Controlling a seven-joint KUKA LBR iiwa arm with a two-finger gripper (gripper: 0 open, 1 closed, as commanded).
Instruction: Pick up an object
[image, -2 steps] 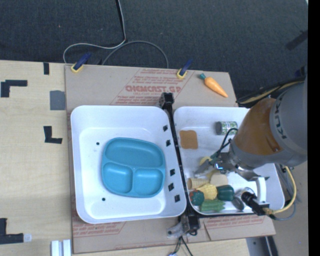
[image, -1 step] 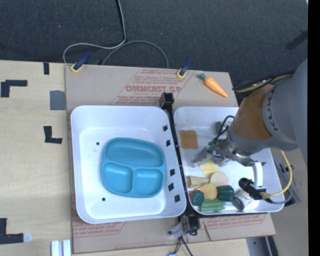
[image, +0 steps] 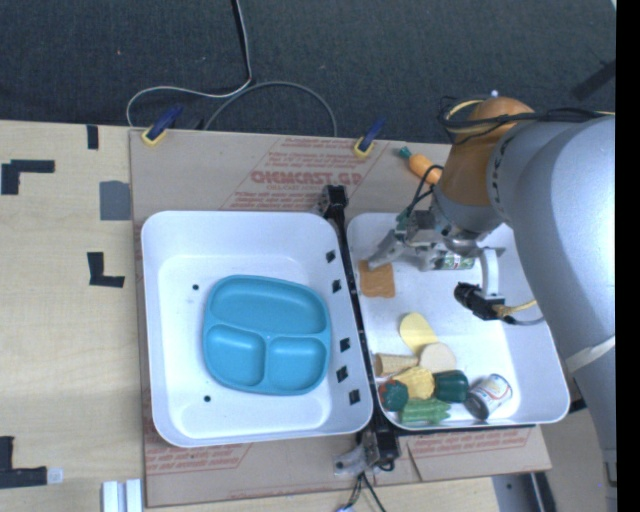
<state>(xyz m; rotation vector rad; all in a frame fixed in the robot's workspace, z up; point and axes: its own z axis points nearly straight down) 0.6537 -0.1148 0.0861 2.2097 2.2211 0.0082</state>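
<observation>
Gripper (image: 385, 252) above brown toast piece (image: 377, 281)

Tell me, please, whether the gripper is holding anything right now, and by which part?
It cannot be told: the gripper sits at the top edge of the brown bread-like piece in the right bin, but a hold isn't visible.

The bins (image: 160, 300) are smooth, glossy white plastic. The blue tray (image: 265, 335) looks matt plastic. The desk (image: 60, 300) shows pale wood grain.
</observation>
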